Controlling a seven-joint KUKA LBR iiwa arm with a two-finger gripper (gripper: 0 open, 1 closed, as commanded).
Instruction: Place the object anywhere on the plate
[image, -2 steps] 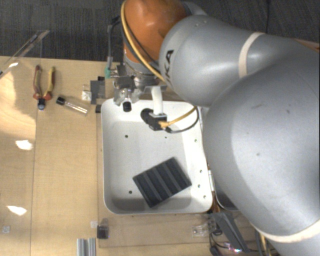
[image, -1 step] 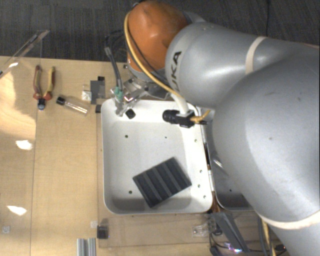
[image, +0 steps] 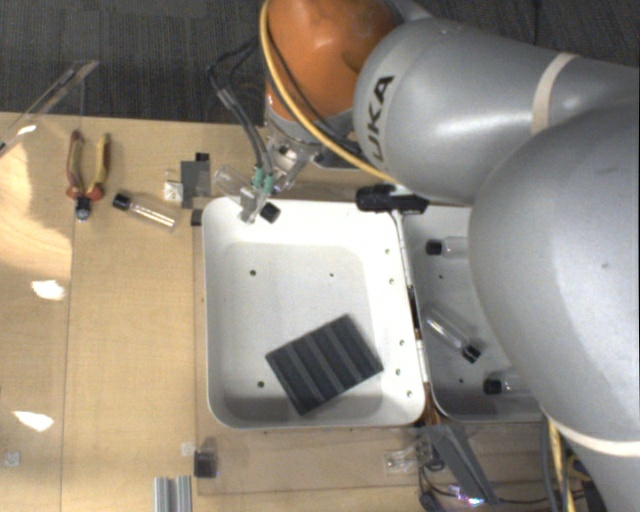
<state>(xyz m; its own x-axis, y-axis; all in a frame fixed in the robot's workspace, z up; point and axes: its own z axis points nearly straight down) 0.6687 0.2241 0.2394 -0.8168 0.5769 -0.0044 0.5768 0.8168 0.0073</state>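
Tube of clear glass or plastic with a dark cap (image: 258, 207), small and slim, right at the tip of the grey two-finger gripper (image: 262, 192), over the far left corner of the left shallow white plastic bin (image: 300, 255). Touching the gripper by the look of it, but impossible to tell whether clamped, or whether the gripper stands apart or together: too small, blurred, and crowded by cables.

Dark ribbed rectangular plate (image: 323, 363) lying flat and askew near the bin's front wall, well apart from the tube.

Likely handling, judged from looks alone:
- Very light; no strain on the grasp.
- Stiff, not soft; possibly brittle if glass, so worth a gentle squeeze and a low release.
- Smooth and round, hence slippery and prone to swivel in a grasp or roll once set down.
- Best taken across the middle of the barrel, not on the cap or at either end.
- Best laid along the plate's ribs, to settle in a groove instead of rolling off.

Similar capped clear tubes on the wooden bench (image: 145, 208) and in the right white bin (image: 455, 340); red-handled pliers (image: 87, 168) at far left.

Writing: only "UKA" in dark letters on the grey arm casing (image: 383, 120), presumably part of KUKA. No label readable on tube or plate.
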